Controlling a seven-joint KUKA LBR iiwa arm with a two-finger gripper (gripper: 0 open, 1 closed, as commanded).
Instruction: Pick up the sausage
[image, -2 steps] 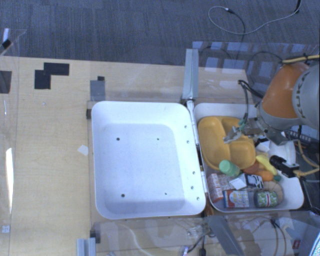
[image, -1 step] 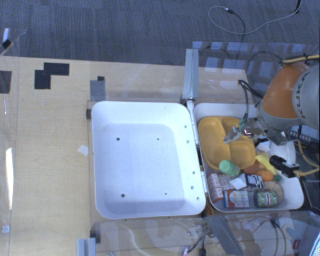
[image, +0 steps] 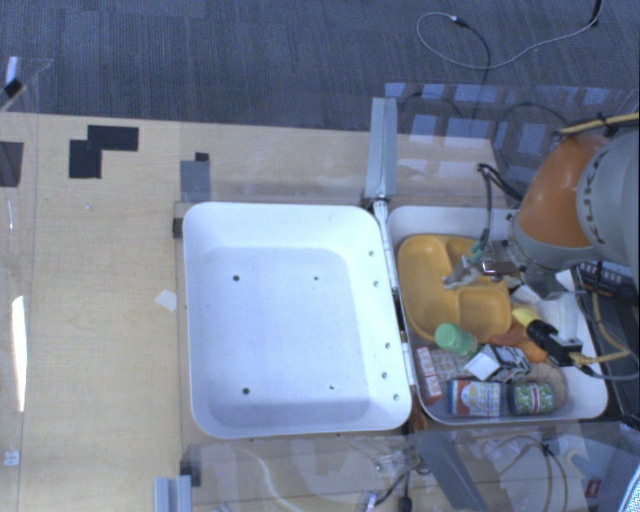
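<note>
The jaws hang over the yellow bowl-like toy (image: 455, 295) in the upper part of the right bin (image: 598, 405); I cannot tell whether they are spread or pressed together. The likely sausage (image: 530, 348), an orange-red piece, lies lower right of them among the cans (image: 500, 398) and clutter. A good grasp probably means shifting toward it, aligning across its short width and descending between its neighbours.
</note>
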